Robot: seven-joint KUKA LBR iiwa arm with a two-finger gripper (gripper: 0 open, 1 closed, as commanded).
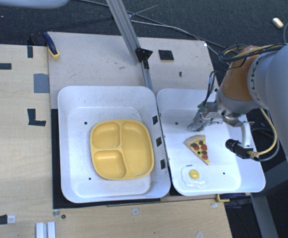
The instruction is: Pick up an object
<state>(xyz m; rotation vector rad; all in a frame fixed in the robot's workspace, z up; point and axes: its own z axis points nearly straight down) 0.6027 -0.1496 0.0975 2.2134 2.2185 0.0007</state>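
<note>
A toy pizza slice (199, 148) lies in the right bin (173, 103), with a toy fried egg (193, 175) just in front of it near the bin's front wall. My gripper (197, 125) hangs low over the right bin, just above and behind the pizza slice's crust end. Nothing shows between its fingers. A yellow divided plate (121, 148) rests in the left bin (74, 103), far from the gripper.
The grey arm with its orange band (238, 81) comes in from the right over the right bin's far side. A slanted metal pole (126, 26) stands behind the bins. Cables hang beside the right bin's right wall.
</note>
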